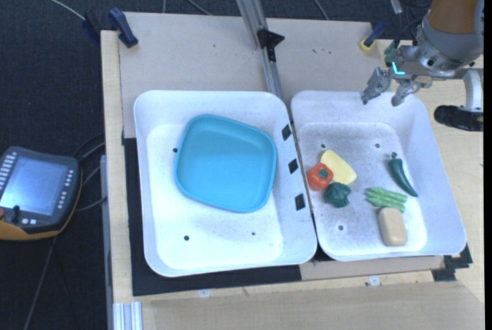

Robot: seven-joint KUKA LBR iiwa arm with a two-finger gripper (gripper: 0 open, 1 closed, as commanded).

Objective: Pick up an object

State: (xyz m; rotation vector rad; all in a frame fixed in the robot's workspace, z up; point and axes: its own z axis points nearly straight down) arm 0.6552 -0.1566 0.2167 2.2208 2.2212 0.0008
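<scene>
The pincer (390, 92) hung above the far rim of the right bin (438, 167), its two fingers spread apart with nothing between them — released, and well apart from every object below. The arm (453, 5) came in from the right, orange band showing above the wrist.

The candidates all lay in the right bin, toward its near half. A yellow piece (339, 166) rested touching a red piece (319, 176), and a dark green lump (337, 195) sat just against both. That cluster looked a poor first choice; fingers closing on one would likely nudge the others.

A dark green pepper (400, 173) lay alone near the right wall, slanted. A light green bean-like bundle (385, 198) lay just above a tan block (392, 226), the two near or perhaps touching — hard to tell.

The left bin (154, 167) held a blue plate (226, 162), flat and wide, probably awkward for a two-finger grasp.

Judgement: the pepper seemed the cleanest target, with free space on both long sides. To do it well, the pincer would need to travel toward the near side of the bin, turn so the fingers straddle the pepper across its narrow width, then descend straight. The nearby bin wall was the risk; a finger could catch it if the approach drifted right.
</scene>
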